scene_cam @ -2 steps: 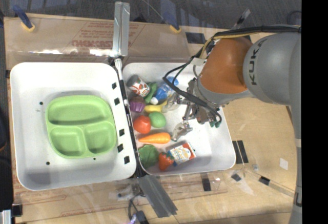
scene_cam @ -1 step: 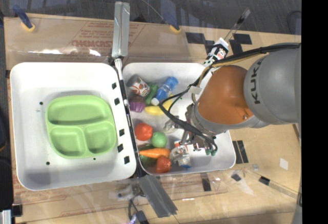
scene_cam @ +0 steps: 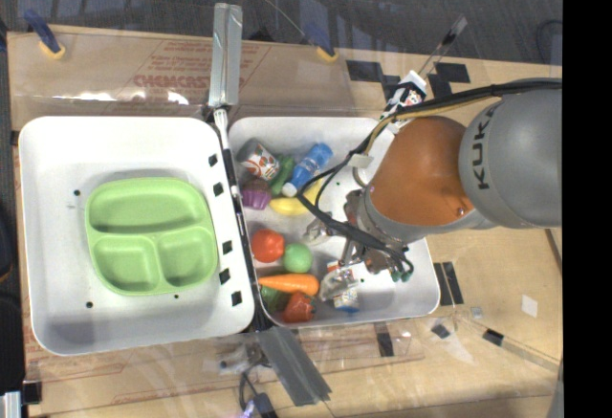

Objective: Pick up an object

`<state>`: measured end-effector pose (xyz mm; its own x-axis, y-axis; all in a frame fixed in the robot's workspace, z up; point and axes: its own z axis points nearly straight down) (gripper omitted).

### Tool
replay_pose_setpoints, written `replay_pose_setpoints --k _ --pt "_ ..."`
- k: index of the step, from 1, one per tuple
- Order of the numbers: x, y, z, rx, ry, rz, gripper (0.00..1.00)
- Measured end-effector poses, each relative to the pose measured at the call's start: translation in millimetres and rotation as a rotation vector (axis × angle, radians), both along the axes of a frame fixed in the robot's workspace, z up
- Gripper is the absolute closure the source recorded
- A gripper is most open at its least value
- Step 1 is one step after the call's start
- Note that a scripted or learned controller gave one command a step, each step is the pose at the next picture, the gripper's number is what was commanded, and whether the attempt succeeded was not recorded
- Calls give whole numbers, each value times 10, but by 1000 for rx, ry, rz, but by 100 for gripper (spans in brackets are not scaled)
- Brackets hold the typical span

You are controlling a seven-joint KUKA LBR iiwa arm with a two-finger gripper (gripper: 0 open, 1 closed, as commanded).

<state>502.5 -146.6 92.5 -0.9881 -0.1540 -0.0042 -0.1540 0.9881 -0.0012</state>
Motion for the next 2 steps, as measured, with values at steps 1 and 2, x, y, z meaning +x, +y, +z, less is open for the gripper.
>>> replay_pose_setpoints --k 1,2 --pt "561 509 23 -2 -5 -88 0" --pt "1094 534 9 -2 1 -128 0"
